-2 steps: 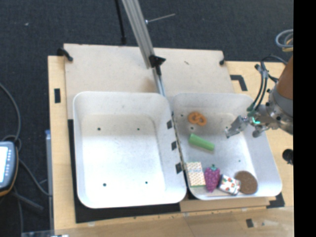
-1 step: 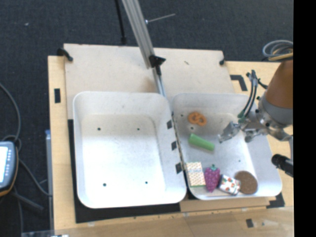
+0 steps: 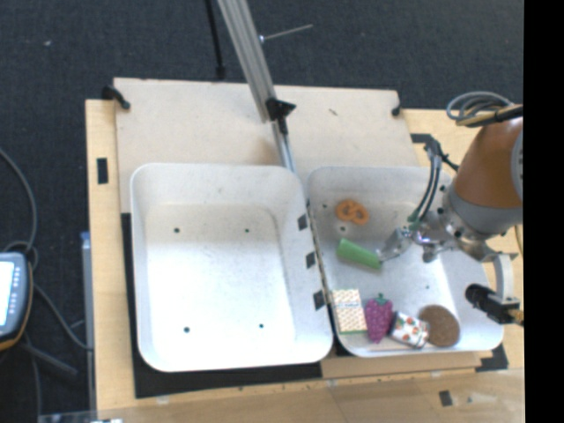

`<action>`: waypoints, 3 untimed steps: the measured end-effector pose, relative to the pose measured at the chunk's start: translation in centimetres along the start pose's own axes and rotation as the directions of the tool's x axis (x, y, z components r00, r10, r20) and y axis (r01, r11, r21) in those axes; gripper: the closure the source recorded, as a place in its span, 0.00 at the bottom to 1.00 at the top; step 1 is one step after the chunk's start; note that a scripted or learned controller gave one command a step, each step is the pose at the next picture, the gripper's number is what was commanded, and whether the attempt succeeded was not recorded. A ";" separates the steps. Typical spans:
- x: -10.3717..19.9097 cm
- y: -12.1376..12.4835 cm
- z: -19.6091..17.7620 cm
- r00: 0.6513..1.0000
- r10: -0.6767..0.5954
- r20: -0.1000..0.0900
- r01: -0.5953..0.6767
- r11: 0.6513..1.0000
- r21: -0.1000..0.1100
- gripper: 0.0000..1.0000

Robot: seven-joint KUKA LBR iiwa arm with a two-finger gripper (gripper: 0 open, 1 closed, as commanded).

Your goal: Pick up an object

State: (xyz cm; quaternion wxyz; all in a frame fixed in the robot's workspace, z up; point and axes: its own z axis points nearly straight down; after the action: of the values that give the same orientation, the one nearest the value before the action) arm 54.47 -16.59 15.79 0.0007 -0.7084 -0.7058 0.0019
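Note:
The right bin (image 3: 458,276) holds several small objects. A green cylinder (image 3: 359,253) lies near its middle left, and an orange pretzel-shaped piece (image 3: 352,211) lies behind it. Along the front wall sit a pale yellow waffle-like block (image 3: 347,310), a purple grape bunch (image 3: 379,317), a small red-and-white box (image 3: 409,329) and a brown round disc (image 3: 439,323). My gripper (image 3: 407,245) hangs low over the middle of this bin, just right of the green cylinder. Nothing shows held in it.
The left bin (image 3: 141,236) stands beside the right one, sharing a middle wall. A slanted metal pole (image 3: 251,51) rises from behind the bins. The arm's orange band (image 3: 489,170) hangs over the right bin's far right side, trailing cables.

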 end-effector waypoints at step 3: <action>0.1 -0.4 -1.0 1.000 -0.001 0.000 0.001 1.000 -0.010 1.00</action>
State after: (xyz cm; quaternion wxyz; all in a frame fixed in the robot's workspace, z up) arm 54.07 -16.45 16.75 -0.0029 -0.7080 -0.7062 -0.0018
